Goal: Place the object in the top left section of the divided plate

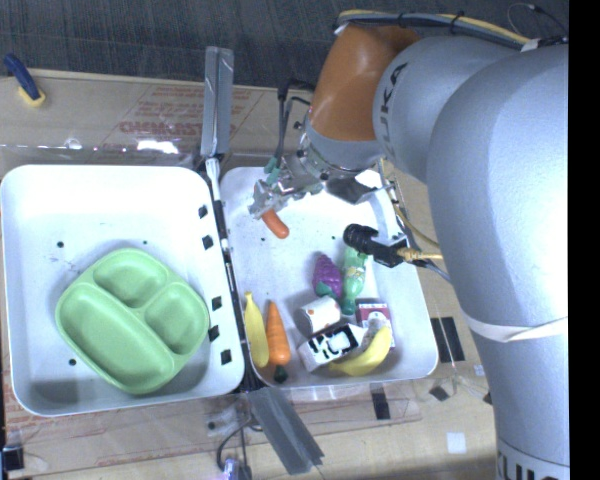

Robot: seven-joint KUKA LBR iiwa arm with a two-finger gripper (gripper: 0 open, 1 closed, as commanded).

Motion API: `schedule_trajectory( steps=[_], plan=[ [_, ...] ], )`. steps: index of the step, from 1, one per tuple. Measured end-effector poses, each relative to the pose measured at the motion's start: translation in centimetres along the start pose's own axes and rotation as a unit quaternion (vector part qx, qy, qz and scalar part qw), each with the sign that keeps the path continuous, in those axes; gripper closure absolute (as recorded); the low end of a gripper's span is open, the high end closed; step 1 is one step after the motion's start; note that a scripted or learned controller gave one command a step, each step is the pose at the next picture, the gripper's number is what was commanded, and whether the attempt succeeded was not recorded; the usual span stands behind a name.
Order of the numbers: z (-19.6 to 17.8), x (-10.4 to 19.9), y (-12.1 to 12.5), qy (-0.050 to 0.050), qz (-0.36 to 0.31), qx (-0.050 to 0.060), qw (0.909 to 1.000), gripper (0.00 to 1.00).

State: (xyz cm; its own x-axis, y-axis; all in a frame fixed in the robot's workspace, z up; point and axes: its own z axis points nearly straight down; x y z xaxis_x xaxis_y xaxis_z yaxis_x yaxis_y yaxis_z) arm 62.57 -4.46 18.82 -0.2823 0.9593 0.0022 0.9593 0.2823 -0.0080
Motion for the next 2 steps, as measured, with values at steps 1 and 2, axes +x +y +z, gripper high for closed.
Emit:
schedule_trajectory(
  steps=[1, 2],
  plan=[
    [0.1, 6.4, -1.6, 0.000, -0.002, 0.001, 1.0000, 1.00],
    [0.1, 12.7, -0.6, 0.000, 0.018, 0.002, 0.9998, 1.00]
  ],
)
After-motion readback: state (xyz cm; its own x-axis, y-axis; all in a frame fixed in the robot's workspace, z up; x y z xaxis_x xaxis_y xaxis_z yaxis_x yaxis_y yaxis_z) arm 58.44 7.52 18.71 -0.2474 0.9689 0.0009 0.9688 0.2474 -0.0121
